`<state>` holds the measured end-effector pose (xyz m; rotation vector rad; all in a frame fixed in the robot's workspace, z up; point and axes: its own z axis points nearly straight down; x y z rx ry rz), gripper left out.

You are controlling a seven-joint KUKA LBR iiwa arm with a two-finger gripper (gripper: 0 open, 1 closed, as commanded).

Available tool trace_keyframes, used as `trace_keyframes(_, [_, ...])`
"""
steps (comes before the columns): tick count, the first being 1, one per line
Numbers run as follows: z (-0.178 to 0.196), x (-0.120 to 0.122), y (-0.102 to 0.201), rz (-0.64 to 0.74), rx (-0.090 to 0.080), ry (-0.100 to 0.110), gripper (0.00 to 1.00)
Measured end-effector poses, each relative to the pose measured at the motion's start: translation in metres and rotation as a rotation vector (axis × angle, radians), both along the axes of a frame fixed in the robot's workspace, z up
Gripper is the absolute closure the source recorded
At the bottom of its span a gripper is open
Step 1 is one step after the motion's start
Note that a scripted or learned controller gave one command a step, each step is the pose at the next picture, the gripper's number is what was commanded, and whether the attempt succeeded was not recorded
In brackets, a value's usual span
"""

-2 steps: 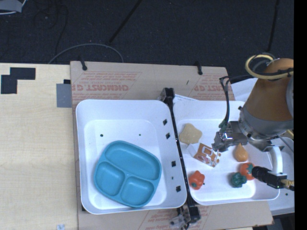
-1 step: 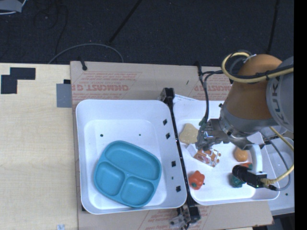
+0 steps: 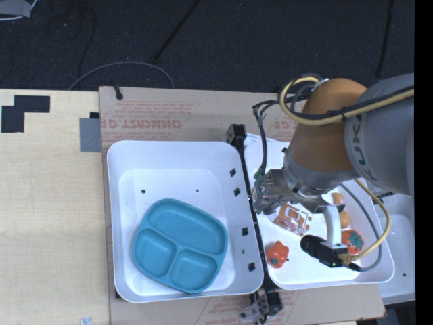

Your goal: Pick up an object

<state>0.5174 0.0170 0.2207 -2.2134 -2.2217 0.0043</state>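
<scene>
- Gripper [image 3: 266, 195] hangs low over the right bin [image 3: 302, 275], tight against the divider [image 3: 245, 188]. I judge it is lined up for the patterned packet [image 3: 292, 217] just beside it. I cannot tell from here whether it is wide or narrow.
- Red toy fruit [image 3: 277, 253] lies nearer the front, apart from the packet. Small orange pieces [image 3: 350, 238] sit under the arm.
- Divider crowds any approach from that side. Blue divided plate [image 3: 179, 244] lies alone in the left bin [image 3: 122, 181].

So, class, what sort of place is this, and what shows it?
Probably a robotics lab bench: a robot arm above the right white bin, a blue divided tray in the left bin, loose cables behind the bench.
</scene>
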Motion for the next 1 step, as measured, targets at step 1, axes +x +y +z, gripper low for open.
trace_keyframes(1, [0.0091, 0.0040, 0.0594, 0.001, -0.001, -0.003, 1.00])
